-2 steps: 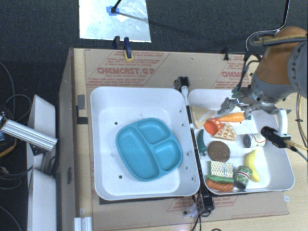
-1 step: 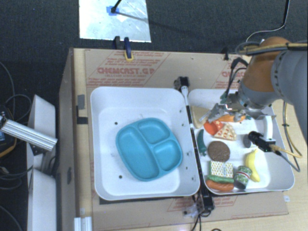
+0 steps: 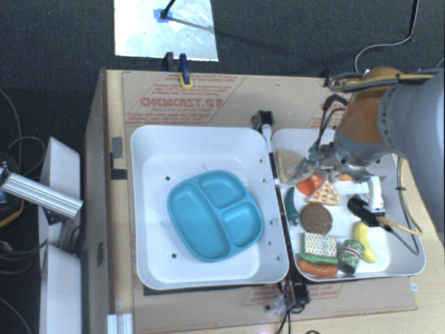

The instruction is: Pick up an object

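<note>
Gripper (image 3: 321, 167) low over the far-left part of the right bin (image 3: 410, 259), right above the orange-red toy piece (image 3: 309, 184); whether its fingers are spread is impossible to tell. Blue divided tray (image 3: 214, 214) sits in the left bin (image 3: 149, 186).

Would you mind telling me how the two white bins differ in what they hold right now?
The left bin holds a single item, a blue divided plate lying flat near its middle, while the right bin holds a crowd of small toy foods, among them a brown round patty and a yellow banana. The arm reaches over the right bin, not the left bin. Both are shallow, white and side by side.
</note>
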Tool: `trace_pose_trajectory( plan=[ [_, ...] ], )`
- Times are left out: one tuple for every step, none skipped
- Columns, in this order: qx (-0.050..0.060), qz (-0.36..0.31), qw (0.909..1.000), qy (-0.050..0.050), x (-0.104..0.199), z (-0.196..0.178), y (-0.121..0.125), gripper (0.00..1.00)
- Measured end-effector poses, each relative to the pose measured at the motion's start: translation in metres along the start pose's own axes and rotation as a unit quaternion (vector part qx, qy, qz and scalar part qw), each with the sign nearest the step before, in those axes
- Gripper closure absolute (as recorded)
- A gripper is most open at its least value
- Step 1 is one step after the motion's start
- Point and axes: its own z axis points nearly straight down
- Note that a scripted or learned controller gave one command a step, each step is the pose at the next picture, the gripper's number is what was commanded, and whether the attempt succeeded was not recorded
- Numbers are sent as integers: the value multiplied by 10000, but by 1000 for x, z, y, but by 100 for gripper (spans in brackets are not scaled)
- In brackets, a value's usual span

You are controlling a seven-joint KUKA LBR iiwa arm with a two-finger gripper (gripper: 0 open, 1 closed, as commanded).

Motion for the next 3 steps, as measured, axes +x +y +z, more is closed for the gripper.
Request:
trace_pose_trajectory(
  plan=[
    [-20,-7,10000,-4,0,-12,1,100],
    [-21,0,10000,-1,30,-102,-25,100],
    [-13,4,10000,0,30,-101,-25,0]
  ],
)
